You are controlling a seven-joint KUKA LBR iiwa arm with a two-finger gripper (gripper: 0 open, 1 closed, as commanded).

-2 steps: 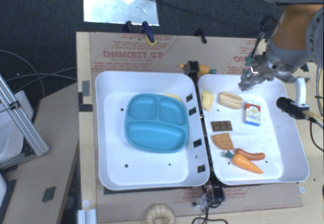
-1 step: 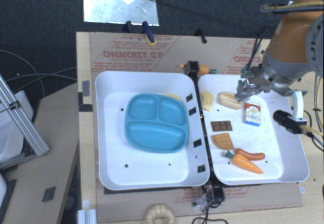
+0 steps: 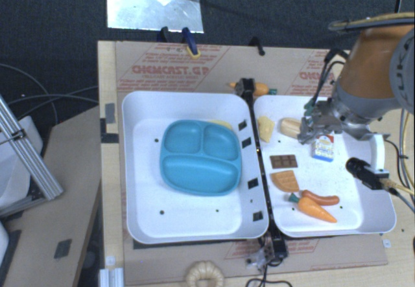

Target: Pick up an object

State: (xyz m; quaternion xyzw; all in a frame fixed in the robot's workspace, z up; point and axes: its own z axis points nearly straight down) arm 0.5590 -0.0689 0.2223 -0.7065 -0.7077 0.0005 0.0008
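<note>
My gripper [image 3: 310, 131] hangs low over the back of the right bin [image 3: 379, 211]. A pale bread-like piece [image 3: 290, 127] lies just to its left and a small blue-and-white carton [image 3: 323, 148] just to its right. In front of these lie a brown chocolate square [image 3: 283, 162], an orange wedge [image 3: 285, 181], a carrot [image 3: 316, 210] and a reddish sausage [image 3: 321, 199]. A pale yellow piece [image 3: 265, 129] leans at the bin's left wall. Nothing shows between the fingers.
The left bin [image 3: 139, 214] holds a blue divided plate [image 3: 199, 155]. A black divider with clips [image 3: 256, 149] runs between the bins. An orange item [image 3: 259, 89] lies behind them. A black cable fitting [image 3: 363, 172] sticks out at the right.
</note>
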